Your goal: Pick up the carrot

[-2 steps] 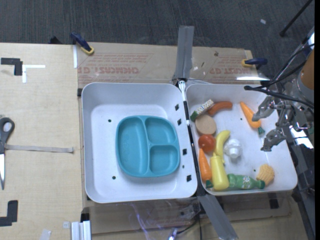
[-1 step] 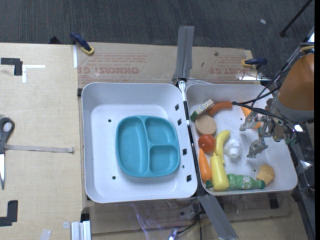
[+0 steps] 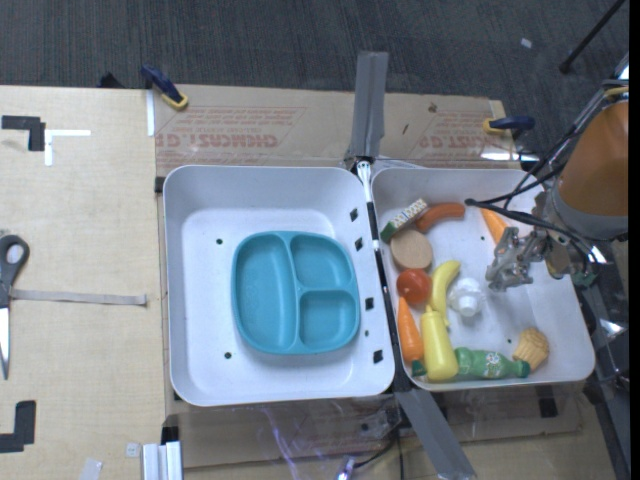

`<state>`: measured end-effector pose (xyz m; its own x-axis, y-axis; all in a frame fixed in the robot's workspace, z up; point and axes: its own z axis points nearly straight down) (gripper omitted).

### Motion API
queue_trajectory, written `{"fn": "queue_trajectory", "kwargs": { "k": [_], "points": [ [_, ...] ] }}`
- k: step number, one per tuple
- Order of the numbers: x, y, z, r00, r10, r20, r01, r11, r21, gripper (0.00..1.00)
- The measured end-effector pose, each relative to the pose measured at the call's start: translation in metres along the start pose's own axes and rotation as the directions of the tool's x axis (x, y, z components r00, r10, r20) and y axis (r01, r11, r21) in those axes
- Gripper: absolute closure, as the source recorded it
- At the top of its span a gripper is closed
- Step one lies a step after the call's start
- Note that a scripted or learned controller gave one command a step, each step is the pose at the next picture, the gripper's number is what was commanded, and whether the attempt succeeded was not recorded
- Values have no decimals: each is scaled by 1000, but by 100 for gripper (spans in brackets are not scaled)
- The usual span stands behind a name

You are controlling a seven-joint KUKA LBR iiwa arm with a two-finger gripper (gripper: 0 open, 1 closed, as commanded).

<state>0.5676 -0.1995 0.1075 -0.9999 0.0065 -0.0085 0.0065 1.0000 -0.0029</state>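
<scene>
In the right bin (image 3: 566,298), near the left wall: the carrot (image 3: 408,330), lying lengthwise, orange. Just above it a red tomato (image 3: 414,285); pressed against its right side a yellow bottle (image 3: 437,343), which closes access from that side. At its lower end, close by, a green packet (image 3: 492,364) lying across the bottom of the bin.

Higher in the same bin: a round brown slice (image 3: 411,251), a reddish sausage (image 3: 442,214) and a small wrapped bar (image 3: 408,213). In the middle a banana (image 3: 444,276) and beside it a white object (image 3: 465,298), too blurred to name. Near the lower right corner a tan ribbed piece (image 3: 532,346). Near the top, a small orange piece (image 3: 493,225).

The tool (image 3: 510,265) over the right half of this bin, well apart from the carrot, with the banana and the white object between. Nothing visibly gripped. Spread or pressed together: cannot tell, too much metal and cable there.

In the left bin (image 3: 190,268): a teal plate (image 3: 297,291) with three compartments, lying flat in the centre.

On the counter (image 3: 80,368), outside the bins: scissors (image 3: 8,268) at the far left edge, a blue clamp (image 3: 165,86) at the top of the cardboard sheet (image 3: 250,128), another blue clamp (image 3: 510,124) at its right end.
</scene>
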Motion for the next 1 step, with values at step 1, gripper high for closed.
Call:
{"fn": "queue_trajectory", "kwargs": {
  "k": [1],
  "points": [
    [2,62,-74,996,91,-3,-91,996,-2,100]
  ]
}}
